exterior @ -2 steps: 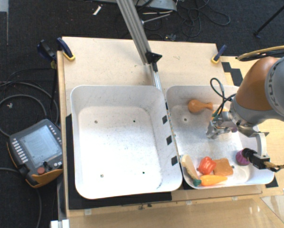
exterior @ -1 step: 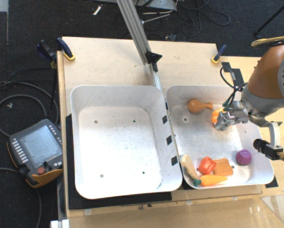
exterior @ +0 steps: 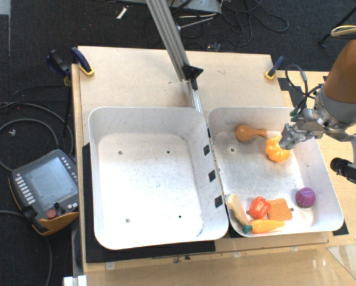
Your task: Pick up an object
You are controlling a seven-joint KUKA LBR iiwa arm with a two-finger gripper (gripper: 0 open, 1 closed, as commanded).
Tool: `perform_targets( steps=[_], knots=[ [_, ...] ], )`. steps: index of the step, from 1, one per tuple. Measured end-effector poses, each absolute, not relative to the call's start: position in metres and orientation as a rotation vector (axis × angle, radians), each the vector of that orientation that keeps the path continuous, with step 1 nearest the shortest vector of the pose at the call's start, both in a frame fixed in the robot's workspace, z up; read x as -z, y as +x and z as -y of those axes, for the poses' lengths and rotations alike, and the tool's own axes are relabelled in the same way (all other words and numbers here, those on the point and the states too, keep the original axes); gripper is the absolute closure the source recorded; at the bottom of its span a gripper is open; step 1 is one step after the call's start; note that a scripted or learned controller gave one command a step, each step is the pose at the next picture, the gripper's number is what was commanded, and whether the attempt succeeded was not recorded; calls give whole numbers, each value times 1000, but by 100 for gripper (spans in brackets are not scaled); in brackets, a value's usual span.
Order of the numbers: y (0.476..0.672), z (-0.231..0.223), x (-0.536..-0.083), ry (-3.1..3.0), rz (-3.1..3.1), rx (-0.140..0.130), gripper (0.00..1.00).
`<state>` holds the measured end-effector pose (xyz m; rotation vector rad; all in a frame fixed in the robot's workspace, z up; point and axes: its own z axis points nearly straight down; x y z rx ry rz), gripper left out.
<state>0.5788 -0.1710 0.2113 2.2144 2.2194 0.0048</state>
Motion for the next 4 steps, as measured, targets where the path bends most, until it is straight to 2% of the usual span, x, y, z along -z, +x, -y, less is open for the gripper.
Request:
perform_targets(
  steps=[1, 3, 4],
  knots=[
    [580, 171, -276, 2213, -2220, -6, 100],
    [590, 74, -277, 2213, -2229, -2, 100],
    [601, 18, -261, 2214, -2231, 0, 100]
  ],
)
